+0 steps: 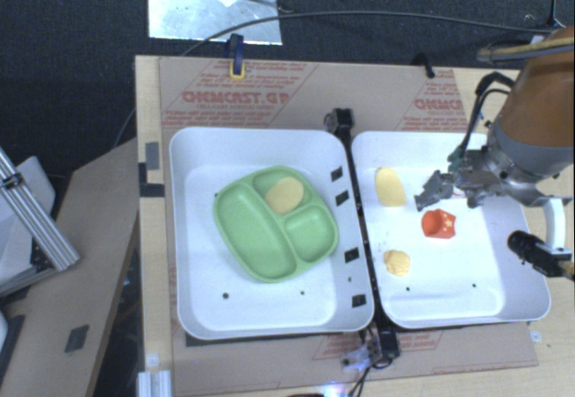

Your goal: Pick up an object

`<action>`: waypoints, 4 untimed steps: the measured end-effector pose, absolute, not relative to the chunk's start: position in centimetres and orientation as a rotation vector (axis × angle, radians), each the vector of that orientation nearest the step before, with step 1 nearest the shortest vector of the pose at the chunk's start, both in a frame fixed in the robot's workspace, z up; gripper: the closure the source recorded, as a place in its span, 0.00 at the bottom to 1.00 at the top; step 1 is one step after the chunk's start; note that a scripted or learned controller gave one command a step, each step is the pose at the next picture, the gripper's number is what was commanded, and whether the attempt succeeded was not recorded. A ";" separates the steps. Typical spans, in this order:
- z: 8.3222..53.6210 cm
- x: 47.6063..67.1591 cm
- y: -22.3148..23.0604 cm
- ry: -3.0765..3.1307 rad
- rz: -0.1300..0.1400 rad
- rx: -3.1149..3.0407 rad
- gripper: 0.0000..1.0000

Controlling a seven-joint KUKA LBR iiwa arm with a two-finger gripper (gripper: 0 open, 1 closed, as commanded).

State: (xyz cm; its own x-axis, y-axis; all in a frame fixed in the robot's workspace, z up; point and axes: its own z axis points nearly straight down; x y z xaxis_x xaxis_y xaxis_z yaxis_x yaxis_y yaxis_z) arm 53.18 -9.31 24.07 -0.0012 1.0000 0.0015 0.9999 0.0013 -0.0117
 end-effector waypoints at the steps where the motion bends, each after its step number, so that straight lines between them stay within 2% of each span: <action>1: 24.7 53.4 -9.3 -2.226 -0.002 -2.218 0.00; 2: 18.8 54.1 -9.5 -2.220 0.003 -2.218 0.00; 4: 10.3 54.4 -8.5 -2.221 0.000 -2.220 0.00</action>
State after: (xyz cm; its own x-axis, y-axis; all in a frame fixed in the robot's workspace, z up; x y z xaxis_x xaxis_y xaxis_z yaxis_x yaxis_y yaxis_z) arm 54.43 -8.51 10.33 -0.0005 1.0000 0.0009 1.0000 0.0005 -0.0009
